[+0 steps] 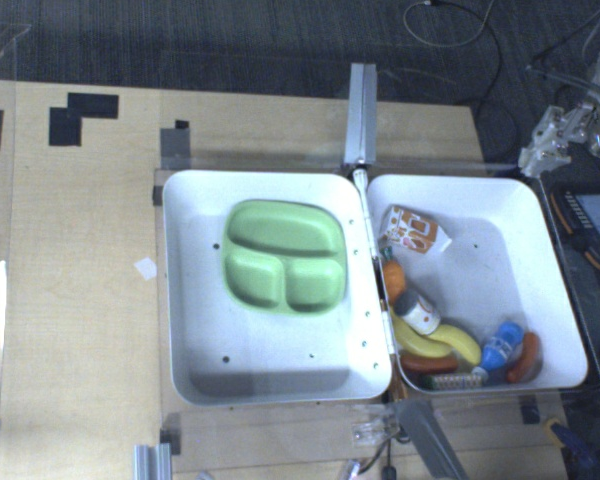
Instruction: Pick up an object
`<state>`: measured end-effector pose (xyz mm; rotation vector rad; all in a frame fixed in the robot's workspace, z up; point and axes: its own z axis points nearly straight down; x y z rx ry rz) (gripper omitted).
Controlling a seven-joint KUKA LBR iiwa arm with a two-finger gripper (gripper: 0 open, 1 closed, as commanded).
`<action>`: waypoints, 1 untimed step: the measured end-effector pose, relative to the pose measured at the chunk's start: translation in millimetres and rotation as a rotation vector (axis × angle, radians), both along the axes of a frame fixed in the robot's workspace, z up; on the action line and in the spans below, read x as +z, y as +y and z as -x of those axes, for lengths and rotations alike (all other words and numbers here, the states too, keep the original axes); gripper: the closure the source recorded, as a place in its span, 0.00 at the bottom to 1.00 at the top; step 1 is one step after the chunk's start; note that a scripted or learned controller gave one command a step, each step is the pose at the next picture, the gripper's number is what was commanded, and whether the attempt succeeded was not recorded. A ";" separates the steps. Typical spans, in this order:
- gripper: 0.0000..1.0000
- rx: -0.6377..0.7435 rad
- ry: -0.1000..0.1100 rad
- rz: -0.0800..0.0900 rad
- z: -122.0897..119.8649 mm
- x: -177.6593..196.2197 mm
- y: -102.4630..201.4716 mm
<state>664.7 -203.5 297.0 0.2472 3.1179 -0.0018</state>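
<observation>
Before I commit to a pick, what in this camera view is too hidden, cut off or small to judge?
- Gripper: at the camera view's upper right, small and blurred; its state cannot be read.
- Arm: cut off by the right edge.
- Banana: partly covered by a small bottle lying over it.
- Dark flat item in the right bin: pressed against the near wall, too small to identify.
- Printed carton: label too small to read.

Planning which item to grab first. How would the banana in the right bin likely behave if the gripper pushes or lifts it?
The banana is curved, so it would probably pivot rather than roll straight. It looks smooth and glossy, perhaps plastic, so likely light and a bit slippery. It lies packed against a small bottle and other items, which would probably shift too.
</observation>
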 end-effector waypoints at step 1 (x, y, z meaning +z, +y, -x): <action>1.00 0.184 0.001 0.002 -0.2 3.2 -0.4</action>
